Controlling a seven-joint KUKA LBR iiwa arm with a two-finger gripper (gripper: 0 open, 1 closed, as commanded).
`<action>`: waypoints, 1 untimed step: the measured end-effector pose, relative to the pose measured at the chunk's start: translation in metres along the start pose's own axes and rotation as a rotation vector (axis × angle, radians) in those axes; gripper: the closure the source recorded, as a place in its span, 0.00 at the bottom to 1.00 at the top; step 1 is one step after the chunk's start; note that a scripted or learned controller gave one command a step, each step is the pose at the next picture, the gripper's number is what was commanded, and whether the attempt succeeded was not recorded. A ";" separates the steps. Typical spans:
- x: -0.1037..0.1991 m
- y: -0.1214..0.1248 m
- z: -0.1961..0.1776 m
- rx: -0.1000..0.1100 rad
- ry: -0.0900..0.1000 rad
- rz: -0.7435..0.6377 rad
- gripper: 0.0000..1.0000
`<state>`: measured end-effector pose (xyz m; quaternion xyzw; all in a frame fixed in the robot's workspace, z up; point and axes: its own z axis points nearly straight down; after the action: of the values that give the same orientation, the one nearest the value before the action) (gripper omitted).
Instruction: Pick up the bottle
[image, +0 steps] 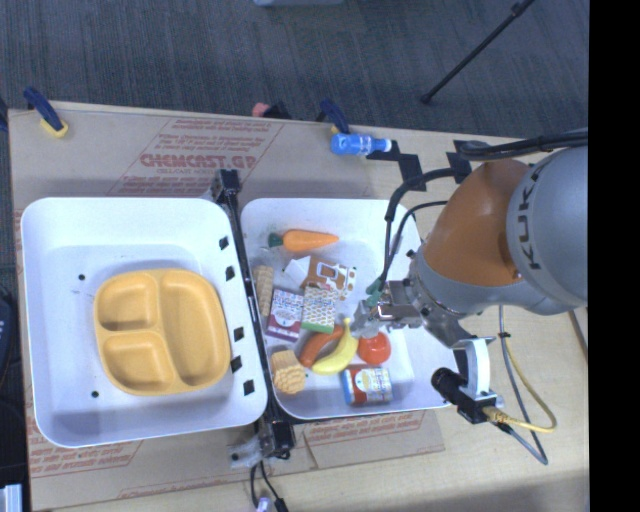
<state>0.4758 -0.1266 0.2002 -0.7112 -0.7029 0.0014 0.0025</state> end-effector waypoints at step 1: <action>-0.044 0.001 -0.028 -0.004 -0.003 -0.333 1.00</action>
<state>0.4764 -0.1702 0.2277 -0.5850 -0.8110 0.0005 0.0004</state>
